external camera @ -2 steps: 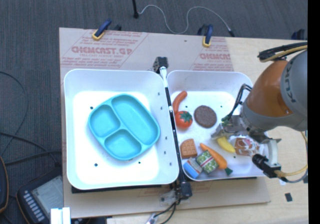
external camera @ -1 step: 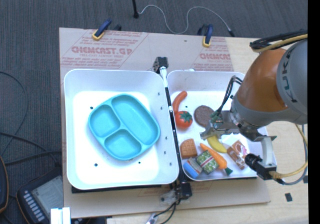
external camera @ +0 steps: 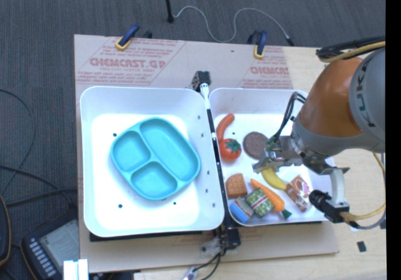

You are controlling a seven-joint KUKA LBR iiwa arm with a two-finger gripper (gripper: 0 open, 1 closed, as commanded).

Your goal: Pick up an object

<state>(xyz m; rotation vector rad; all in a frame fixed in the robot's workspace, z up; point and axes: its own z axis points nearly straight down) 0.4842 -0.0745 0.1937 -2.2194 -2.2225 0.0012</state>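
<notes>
In the right-hand shallow white bin (external camera: 250, 98), the grey arm with its orange band (external camera: 332, 106) reaches in from the right, and its pincer (external camera: 270, 158) hangs low over the toy food, just above the upper end of a yellow plastic banana (external camera: 274, 178). Whether the pincer is open or closed cannot be told from this slanted view, and nothing is plainly seen between its tips.

Just to the left of the pincer lies a round brown cookie-like disc (external camera: 254, 143). Further left sit a red plastic tomato with a green stalk (external camera: 230, 149) and, above it, an orange-red curved sausage (external camera: 223, 125). Below these rests a tan cracker-shaped piece (external camera: 236, 185). Along the bin's lower edge lie a green printed packet (external camera: 257, 202), a long orange carrot with a green tip (external camera: 271, 197) and, to the right, a small red-and-white wrapped block (external camera: 299, 192), all crowded together and touching or nearly so.

The left-hand white bin (external camera: 100, 166) holds a light blue three-compartment plastic plate (external camera: 155, 158), lying flat and tilted diagonally. Both bins stand side by side on a brown board tabletop (external camera: 125, 66) with red lettering.
</notes>
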